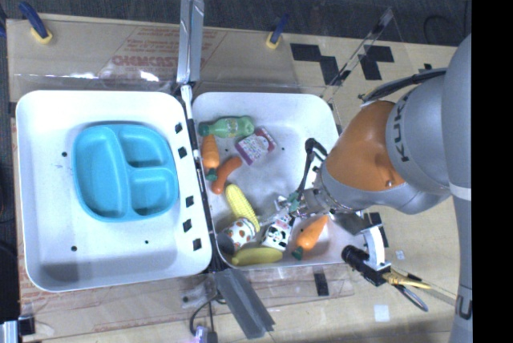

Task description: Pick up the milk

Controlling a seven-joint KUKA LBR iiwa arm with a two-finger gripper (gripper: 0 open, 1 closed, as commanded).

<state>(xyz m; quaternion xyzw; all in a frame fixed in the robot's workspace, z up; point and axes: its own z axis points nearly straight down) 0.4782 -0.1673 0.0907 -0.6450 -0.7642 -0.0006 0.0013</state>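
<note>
Milk [276, 235] sits low in right bin [321, 113], wedged between banana [256, 256] and carrot [309, 233]. Gripper [290, 207] just above it; fingers' state unclear. You descend straight, avoid neighbours.

Grey arm [425, 141] (orange band above wrist) reaching from right, gripper [287, 209] lowered.

Left bin [32, 173]: sectioned tray [126, 171] at centre. Right bin [329, 119]: bottle [228, 127] and packet [256, 147] by far edge; corn [242, 206] mid-bin; milk carton [275, 236], banana [256, 256], carrot [309, 234] along near edge.
</note>
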